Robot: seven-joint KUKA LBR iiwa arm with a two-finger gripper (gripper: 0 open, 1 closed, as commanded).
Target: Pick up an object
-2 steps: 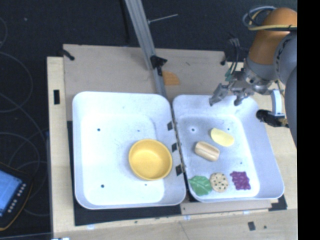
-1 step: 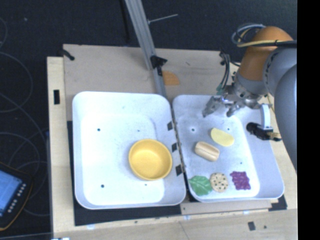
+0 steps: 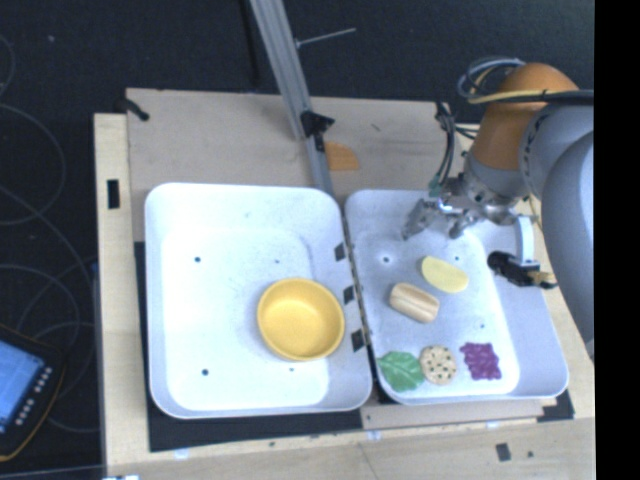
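Claw (image 3: 441, 218) hovers over right bin (image 3: 520, 368), apparently open and empty, lining up above yellow lemon slice (image 3: 444, 274).

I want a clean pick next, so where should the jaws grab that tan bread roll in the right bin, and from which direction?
Probably straight down from above, jaws closing across the short width at the middle of the tan, log-shaped bread roll. It lies flat and slightly slanted, apart from the pale yellow oval piece above it, so both long sides look free.
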